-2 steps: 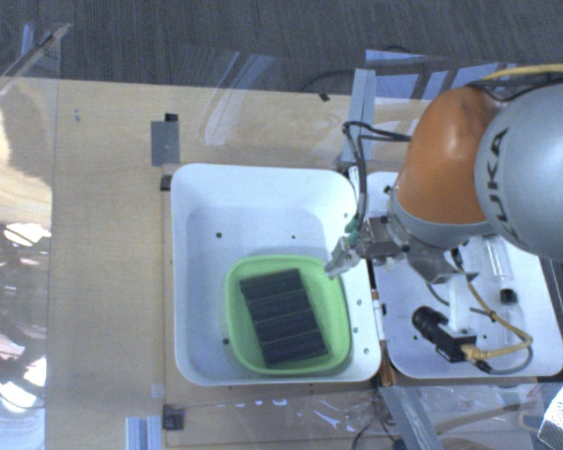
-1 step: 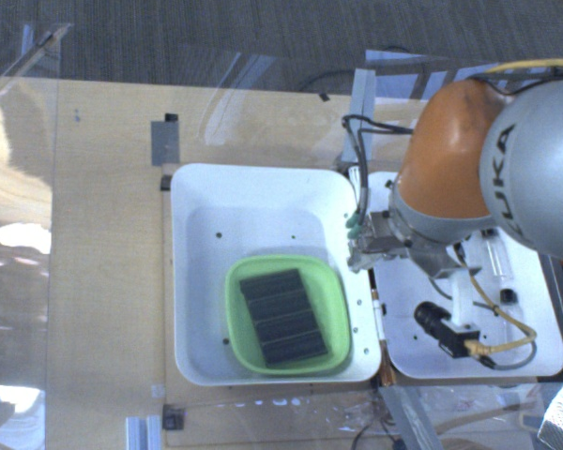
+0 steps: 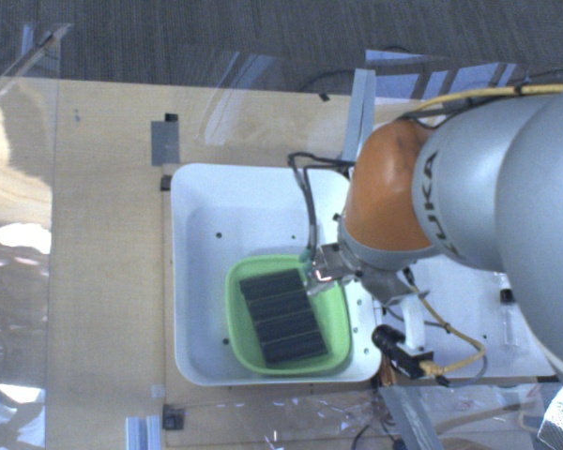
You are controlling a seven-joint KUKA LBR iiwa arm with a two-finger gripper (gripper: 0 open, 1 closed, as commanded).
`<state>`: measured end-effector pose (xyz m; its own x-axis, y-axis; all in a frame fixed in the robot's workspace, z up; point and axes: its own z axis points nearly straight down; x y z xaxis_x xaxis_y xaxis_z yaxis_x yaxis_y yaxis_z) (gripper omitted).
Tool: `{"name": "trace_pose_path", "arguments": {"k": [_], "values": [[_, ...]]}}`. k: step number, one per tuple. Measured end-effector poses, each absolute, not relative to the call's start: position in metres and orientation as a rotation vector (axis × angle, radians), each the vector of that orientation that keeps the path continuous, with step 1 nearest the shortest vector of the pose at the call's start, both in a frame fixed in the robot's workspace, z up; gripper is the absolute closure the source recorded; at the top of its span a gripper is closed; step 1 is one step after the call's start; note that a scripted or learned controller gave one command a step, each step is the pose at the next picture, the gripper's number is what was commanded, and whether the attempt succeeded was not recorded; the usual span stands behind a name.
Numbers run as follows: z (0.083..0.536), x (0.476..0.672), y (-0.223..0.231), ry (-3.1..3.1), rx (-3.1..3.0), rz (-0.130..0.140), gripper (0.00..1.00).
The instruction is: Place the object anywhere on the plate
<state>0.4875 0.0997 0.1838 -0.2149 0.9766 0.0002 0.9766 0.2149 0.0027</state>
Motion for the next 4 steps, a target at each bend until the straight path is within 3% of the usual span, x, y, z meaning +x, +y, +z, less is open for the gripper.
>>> {"name": "trace_pose_path", "arguments": {"k": [1, 2, 3, 4], "values": [[0.184, 0.488, 0.099, 2.447, 1.968, 0.003, 0.00], [0.195, 0.490, 0.100, 2.448, 1.963, 0.010, 1.00], [0.195, 0.490, 0.100, 2.447, 1.964, 0.009, 0.00], [0.205, 0.492, 0.101, 2.448, 1.958, 0.016, 1.00]]}}
